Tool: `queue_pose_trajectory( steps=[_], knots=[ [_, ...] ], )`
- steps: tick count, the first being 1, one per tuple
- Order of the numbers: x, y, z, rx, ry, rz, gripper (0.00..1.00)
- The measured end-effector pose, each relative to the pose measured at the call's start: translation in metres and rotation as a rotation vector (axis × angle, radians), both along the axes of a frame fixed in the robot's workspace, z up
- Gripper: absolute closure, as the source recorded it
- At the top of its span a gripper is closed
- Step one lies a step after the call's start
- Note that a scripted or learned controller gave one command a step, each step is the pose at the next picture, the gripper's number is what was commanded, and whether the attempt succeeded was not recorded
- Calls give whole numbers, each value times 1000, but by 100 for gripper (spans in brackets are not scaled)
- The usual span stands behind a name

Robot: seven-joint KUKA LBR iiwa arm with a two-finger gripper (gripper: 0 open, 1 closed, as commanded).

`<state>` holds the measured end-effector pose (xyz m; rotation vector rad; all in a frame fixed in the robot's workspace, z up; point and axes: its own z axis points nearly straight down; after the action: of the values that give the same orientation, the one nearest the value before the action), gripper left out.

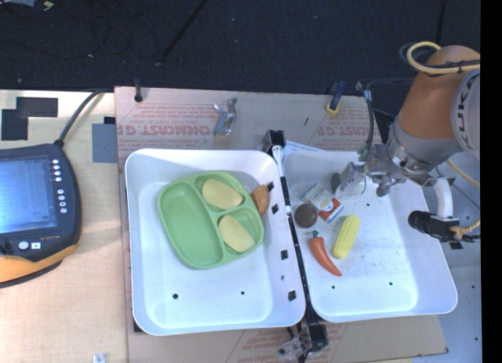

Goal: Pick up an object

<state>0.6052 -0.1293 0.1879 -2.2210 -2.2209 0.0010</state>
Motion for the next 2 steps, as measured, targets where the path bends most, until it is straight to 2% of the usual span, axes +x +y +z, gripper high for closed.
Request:
queue_pose_trajectory(
  steps=[1,2],
  knots=[
    [-49,11,-89,0,-1,0,0],
    [-51,10,-82,2,5,-7,100]
  ],
)
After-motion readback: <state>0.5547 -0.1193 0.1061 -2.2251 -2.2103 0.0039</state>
